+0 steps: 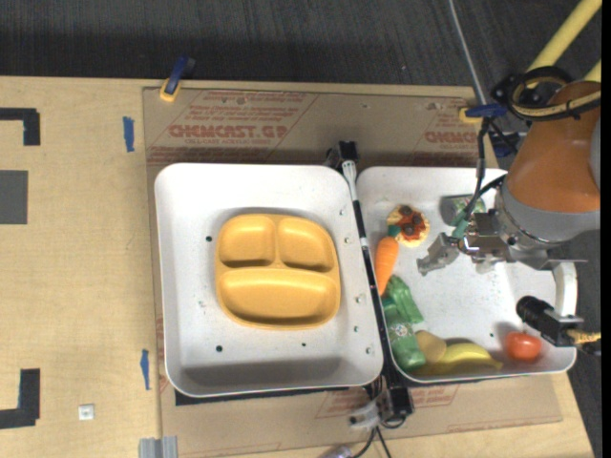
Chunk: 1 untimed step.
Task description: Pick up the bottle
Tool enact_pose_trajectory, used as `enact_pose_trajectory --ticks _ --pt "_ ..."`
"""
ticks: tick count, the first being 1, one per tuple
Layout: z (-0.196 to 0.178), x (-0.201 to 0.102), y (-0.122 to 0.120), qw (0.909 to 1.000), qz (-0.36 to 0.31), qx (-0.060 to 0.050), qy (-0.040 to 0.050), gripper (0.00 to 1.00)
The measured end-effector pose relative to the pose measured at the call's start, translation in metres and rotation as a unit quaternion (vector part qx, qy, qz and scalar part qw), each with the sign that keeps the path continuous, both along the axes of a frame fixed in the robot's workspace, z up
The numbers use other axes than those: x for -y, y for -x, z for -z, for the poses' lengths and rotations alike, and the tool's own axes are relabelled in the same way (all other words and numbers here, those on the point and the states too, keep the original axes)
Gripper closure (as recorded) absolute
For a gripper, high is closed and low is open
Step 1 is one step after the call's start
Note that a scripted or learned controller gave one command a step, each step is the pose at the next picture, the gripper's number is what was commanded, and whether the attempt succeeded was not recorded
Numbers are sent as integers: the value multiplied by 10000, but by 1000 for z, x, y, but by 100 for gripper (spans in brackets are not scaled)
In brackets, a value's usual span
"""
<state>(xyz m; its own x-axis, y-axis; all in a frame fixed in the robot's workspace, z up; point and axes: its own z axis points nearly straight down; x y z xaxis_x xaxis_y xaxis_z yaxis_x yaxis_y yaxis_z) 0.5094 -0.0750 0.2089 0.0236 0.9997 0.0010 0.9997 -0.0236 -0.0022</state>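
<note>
- The green bottle [403, 321] lies on its side in the right bin [420, 177], close to that bin's left wall, in the lower middle of the frame.
- An orange carrot [385, 260] lies just above the bottle, along the same wall, with its thin end pointing down at it.
- A yellow banana [458, 354] lies along the bottom wall of the right bin, with one end just beside the bottle's lower end.
- A red tomato [522, 346] sits to the right of the banana, in the lower right corner of the bin.
- A small toy in red, yellow and dark colours [410, 224] sits near the top of the right bin, above the carrot. I cannot tell what it is.
- The tool [437, 256] is over the bare middle of the right bin, up and to the right of the bottle and apart from it. I cannot tell if it is spread or pressed together. It holds nothing.
- The left bin [191, 256] holds a yellow plate with three parts [278, 268].
- Both bins sit on a sheet of cardboard [229, 127] on the table [76, 256].
</note>
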Motion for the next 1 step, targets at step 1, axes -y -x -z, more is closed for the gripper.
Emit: enact_pose_trajectory --ticks 1 --pt "-10 0 -1 10000 0 11 4 100"
